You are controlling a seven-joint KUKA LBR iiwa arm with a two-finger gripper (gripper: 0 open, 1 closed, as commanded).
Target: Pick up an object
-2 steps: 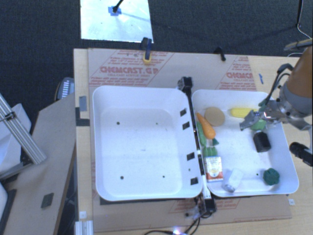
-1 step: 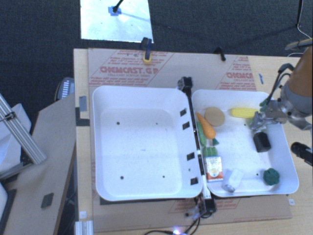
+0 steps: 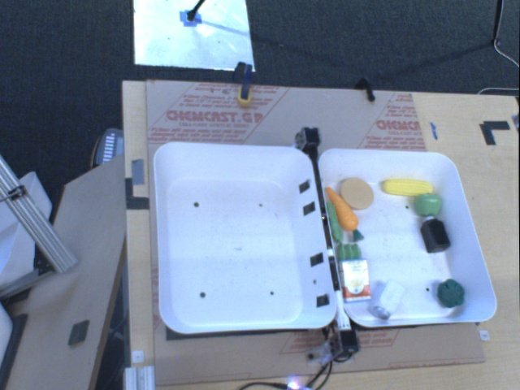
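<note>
Dark carpet surrounds a pale wooden bench (image 3: 268, 108) that carries two shallow white plastic bins side by side. At the left, the larger white bin (image 3: 175, 299) shows bare floor with a few small dark dots. At the right, the smaller white bin (image 3: 475, 250) holds every candidate for the pick.

Along that bin's left wall lies a slim orange toy carrot (image 3: 342, 209), its long axis running from the far wall toward the near one, with a green-and-orange packet (image 3: 354, 273) below it toward the near-left corner. Just beside the carrot sits a flat tan round disc (image 3: 356, 192). A small white block (image 3: 387, 297) rests by the near wall. Farther right, a yellow corn cob (image 3: 407, 187) lies crosswise near the far wall, touching a green rounded piece (image 3: 428, 205); a black blocky item (image 3: 435, 236) sits below, and a dark green lump (image 3: 450, 292) occupies the near-right corner.

Whether the gripper is released or clenched cannot be told. Since the arm reaches in from the right, the black item and dark green lump by the right wall probably lie nearest its approach.
</note>
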